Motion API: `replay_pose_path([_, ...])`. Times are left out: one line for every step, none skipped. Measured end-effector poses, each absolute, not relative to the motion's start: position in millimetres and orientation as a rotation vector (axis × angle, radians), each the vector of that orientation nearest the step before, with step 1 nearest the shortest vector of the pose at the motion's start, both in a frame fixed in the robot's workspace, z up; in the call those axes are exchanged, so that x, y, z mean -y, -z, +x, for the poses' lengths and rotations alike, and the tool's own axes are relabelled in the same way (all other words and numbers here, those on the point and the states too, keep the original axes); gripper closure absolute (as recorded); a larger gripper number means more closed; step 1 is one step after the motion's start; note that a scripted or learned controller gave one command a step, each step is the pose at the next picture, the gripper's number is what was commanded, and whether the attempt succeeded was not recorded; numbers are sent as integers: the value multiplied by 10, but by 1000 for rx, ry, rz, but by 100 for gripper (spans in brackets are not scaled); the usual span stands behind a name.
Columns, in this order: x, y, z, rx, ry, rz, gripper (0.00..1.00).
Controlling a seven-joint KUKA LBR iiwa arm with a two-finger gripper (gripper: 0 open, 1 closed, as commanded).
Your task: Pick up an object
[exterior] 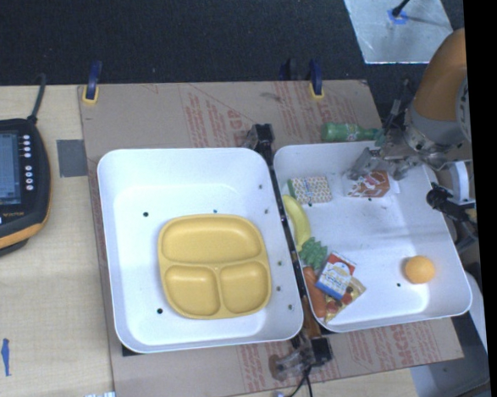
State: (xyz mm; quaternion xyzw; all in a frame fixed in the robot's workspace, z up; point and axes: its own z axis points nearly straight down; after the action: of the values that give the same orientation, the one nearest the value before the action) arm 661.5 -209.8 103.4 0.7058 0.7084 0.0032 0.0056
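Bins sit side by side on a brown cardboard sheet (225,102) that covers the table (37,335). The left bin (124,172) holds a yellow divided plate (213,264), three compartments up, near its middle. The right bin (447,302) holds several things: a small patterned packet (311,189) near its far left corner, a yellow banana (297,219) along its left wall, a green toy (313,252) just beside that, a colourful snack pouch (336,279) toward the near left corner, an orange ball (419,270) near the right wall, and a red-and-white packet (369,185) at the far edge. The gripper (383,163) hangs over that red-and-white packet; whether the jaws are spread or pinching it cannot be told. A green object (346,131) lies on the cardboard just beyond the right bin. A handheld control pad (6,187) rests at the table's left edge. Dark floor lies beyond the table's far edge.
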Motion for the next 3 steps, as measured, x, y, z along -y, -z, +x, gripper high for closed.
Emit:
replay_pose_path([1724, -1165, 6582, -2225, -3, 2215, 0])
replay_pose_path([2121, -1435, 6565, -2224, 1, 2219, 0])
replay_pose_path([1921, -1092, 6595, -2219, -4, 2211, 0])
